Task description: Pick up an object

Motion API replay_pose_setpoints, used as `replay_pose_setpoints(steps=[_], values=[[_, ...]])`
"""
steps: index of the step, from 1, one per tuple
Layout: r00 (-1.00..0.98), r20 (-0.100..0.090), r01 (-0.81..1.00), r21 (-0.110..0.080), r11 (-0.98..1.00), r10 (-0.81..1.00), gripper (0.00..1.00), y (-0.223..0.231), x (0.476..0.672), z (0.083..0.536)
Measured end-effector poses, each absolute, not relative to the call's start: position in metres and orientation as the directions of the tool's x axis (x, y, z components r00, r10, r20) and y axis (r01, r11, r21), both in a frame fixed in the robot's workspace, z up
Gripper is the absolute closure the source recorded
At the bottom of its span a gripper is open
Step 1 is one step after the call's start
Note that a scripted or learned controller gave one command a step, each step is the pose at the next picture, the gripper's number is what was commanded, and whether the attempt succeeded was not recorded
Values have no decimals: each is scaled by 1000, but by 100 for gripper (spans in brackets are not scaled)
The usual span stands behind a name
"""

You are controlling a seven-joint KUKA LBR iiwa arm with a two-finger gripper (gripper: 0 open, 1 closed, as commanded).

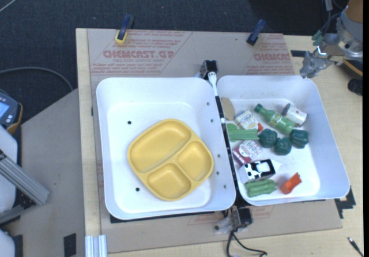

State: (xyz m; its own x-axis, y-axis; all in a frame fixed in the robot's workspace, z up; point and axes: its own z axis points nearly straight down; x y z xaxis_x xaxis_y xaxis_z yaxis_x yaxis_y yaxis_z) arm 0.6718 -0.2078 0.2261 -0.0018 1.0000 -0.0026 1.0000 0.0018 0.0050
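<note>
Right white bin (323,135) is packed with small toy food: a green plastic bottle (274,118), a green pepper (299,137), an orange piece (291,182). Left bin has a yellow divided tray (170,159). Metal gripper (314,64) hangs over the right bin's far corner; can't tell how its jaws stand.

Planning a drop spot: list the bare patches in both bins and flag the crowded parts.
Left bin: bare floor along the far wall and left side, around the yellow divided plate. Right bin: bare strip along its right wall and far corner. Crowded: the toy pile from the green bottle to the orange piece.
</note>
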Motion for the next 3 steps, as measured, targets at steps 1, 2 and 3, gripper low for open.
replay_pose_setpoints(steps=[1,2,3], values=[[-3,2,1000,-3,3,1000,100,-166,638,218],[-3,2,1000,-4,3,1000,100,-120,616,212],[-3,2,1000,-4,3,1000,100,-86,588,211]])
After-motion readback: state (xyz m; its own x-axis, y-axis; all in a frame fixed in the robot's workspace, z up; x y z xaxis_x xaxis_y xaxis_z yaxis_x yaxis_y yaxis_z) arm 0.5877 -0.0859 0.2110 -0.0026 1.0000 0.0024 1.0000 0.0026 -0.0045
